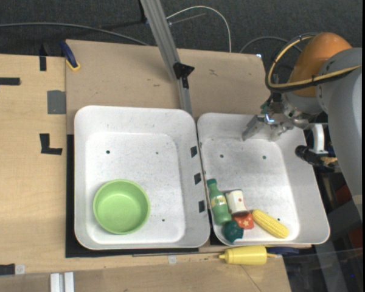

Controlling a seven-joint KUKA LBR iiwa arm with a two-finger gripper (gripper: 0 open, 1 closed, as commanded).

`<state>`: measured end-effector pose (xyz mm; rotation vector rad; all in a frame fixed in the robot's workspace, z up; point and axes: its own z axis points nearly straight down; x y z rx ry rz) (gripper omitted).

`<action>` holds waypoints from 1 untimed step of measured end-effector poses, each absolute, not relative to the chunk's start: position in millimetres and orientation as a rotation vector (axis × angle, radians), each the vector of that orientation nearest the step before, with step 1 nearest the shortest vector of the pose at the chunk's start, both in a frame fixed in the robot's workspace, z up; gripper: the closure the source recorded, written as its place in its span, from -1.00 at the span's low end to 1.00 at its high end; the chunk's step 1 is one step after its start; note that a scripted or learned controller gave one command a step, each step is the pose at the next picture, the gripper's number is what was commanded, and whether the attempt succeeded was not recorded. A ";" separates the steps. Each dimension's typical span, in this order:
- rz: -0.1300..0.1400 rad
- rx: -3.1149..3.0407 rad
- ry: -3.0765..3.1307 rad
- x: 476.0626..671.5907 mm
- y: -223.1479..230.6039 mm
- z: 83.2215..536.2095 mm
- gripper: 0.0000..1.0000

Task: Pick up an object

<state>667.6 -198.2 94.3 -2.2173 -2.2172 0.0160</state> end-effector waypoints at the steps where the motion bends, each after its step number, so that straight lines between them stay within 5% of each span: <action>1: 0.016 -2.215 -2.218 667.4 -197.4 104.2 1.00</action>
